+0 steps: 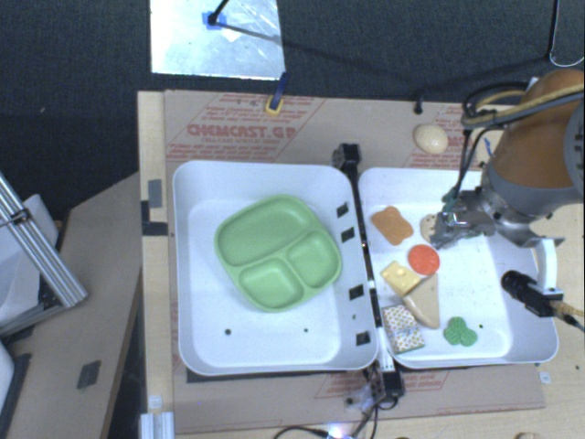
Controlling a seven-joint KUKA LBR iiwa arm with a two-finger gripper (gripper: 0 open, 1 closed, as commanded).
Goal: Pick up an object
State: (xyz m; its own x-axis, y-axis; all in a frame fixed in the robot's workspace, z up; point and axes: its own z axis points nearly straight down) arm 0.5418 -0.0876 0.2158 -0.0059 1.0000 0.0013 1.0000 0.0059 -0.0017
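Gripper (445,228) hangs low in the right bin (521,337), upper middle, just above the red disc (423,260) and right of the orange toast-shaped piece (393,224); fingers are a blurred metallic cluster, so can't tell if they're spread or closed, and nothing visibly sits between them. Likely target, going by position: the red disc (tomato-slice toy, prob. light hard plastic). It lies flat, so it's thin w/ little edge to pinch; smooth surface may slip, best to straddle across its width and close on the rim. Yellow cheese wedge (399,275) touches or nearly touches it at lower left, so come in on the free upper/right side. Other options in same bin: beige wedge (424,305), patterned square (403,326), green leafy piece (461,334), all small, light, rigid-looking. Left bin (196,337) holds the green divided plate (277,252): bigger, awkward for two fingers except at its rim.
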